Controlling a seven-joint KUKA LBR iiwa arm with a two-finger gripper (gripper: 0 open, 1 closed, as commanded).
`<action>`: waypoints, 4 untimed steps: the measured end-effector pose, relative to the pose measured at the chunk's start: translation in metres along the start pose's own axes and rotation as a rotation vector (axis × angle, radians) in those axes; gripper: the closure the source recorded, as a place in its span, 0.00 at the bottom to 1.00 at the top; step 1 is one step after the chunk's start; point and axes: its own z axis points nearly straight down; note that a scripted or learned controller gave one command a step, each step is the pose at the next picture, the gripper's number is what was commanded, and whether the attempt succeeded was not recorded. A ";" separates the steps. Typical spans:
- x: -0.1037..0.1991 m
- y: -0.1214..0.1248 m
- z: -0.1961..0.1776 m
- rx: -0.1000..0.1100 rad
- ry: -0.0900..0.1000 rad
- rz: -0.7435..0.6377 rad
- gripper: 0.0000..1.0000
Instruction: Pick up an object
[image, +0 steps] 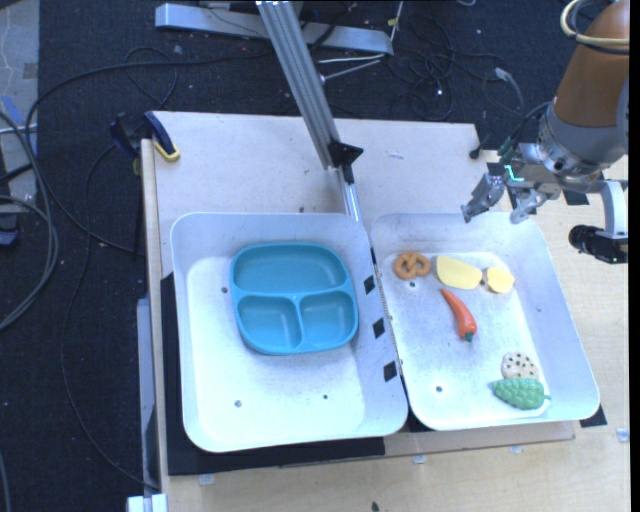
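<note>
Currently gripper (498, 200) hovering over right bin's (560, 330) far edge, fingers spread, gripping nothing; yellow piece (459, 271) lying nearer camera, slightly leftward, long axis running left-right.

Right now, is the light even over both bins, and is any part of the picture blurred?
Camera view: light is even and soft; the blue tray and the red pepper look sharp, with faint shadows. The gripper looks slightly blurred. No strong glare on the right bin.
</note>
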 end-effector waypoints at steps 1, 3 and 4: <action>0.000 0.000 -0.001 -0.002 0.000 0.000 0.00; -0.002 -0.010 0.101 0.002 0.000 0.002 0.00; -0.005 -0.006 0.145 0.001 -0.001 0.001 0.00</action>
